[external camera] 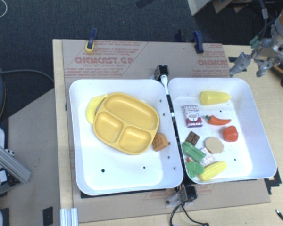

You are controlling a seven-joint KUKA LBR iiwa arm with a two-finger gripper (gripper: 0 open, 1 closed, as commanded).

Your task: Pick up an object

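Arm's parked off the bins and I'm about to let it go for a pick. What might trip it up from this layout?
1. At the right white bin's near edge, the yellow toy corn cob, green toy vegetable piece and tan round disc crowd together; a grasp there may catch two items or none.
2. The end effector hangs beyond the bin's far right corner, so its descent could clip the rim.
3. The brown toy pastry touches the yellow divided plastic plate, leaving little finger room.

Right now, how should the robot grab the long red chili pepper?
Probably across the middle of the red chili pepper, coming straight down from above. It lies flat and thin in the right bin, pointing sideways, so squeezing its narrow width should work. There is bare floor above and below it, though the red tomato sits close. The pincer is beyond the bin's far corner.
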